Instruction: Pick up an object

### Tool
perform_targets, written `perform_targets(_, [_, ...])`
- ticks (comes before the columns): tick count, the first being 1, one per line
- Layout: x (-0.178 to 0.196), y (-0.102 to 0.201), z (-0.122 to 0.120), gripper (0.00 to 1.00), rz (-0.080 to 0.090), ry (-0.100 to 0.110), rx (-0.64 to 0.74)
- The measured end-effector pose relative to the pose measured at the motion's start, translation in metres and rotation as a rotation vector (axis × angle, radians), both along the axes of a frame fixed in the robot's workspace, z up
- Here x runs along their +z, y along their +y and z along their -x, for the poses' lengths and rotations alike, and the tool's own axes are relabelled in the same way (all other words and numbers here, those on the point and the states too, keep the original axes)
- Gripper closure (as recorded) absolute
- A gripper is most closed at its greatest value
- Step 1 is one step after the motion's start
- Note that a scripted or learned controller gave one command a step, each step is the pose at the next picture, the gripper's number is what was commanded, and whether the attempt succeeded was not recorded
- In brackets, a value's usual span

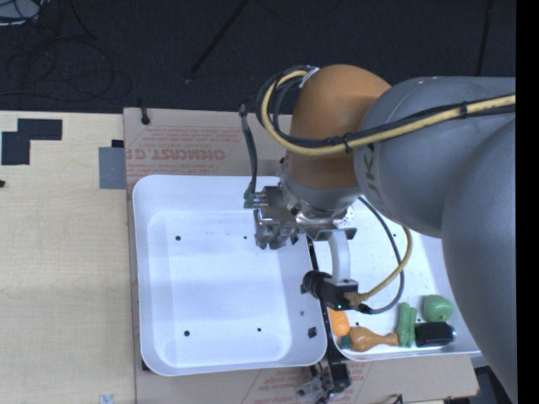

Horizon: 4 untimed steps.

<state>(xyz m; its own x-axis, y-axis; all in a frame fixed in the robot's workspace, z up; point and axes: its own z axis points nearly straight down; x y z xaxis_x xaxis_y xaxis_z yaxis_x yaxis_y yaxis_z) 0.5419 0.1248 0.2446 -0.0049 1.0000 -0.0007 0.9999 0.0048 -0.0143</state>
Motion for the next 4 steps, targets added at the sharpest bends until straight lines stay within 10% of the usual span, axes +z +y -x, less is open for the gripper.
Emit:
perform_targets(2, [-0.005,-0.037,0.014,1.00,0.000,-0.006,-0.006])
perform_targets(3, [-0.061,-0.071,-0.071,1.00,0.002,-0.012,-0.009])
perform_targets(4, [0.040,-0.030,0.001,1.00,-0.003,-0.012,-0.001])
